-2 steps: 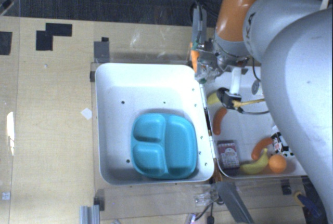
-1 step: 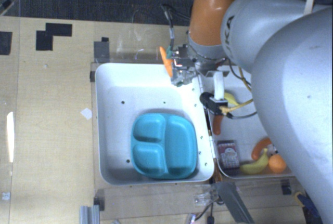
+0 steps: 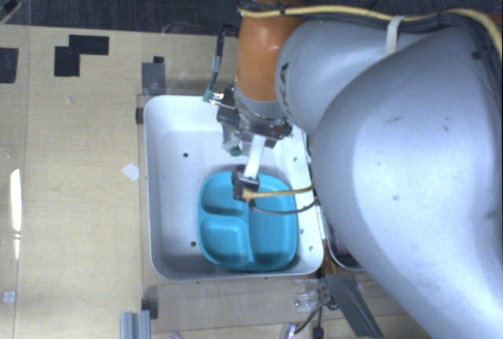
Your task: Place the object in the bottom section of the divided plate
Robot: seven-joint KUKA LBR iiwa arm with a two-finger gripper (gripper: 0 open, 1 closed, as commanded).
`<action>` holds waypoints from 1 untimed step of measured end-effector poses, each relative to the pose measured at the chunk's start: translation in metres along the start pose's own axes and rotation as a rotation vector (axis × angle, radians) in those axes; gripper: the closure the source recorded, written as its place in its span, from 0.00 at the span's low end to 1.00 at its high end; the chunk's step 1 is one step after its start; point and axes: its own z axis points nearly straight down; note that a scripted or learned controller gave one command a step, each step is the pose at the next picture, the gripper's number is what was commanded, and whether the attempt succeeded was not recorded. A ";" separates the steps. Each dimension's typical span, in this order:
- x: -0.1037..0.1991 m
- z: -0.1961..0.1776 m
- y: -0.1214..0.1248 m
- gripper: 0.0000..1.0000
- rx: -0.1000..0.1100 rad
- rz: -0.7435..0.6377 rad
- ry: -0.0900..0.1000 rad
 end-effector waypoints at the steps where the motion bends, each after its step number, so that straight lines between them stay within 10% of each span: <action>1: 0.043 0.081 0.016 1.00 -0.006 0.498 0.007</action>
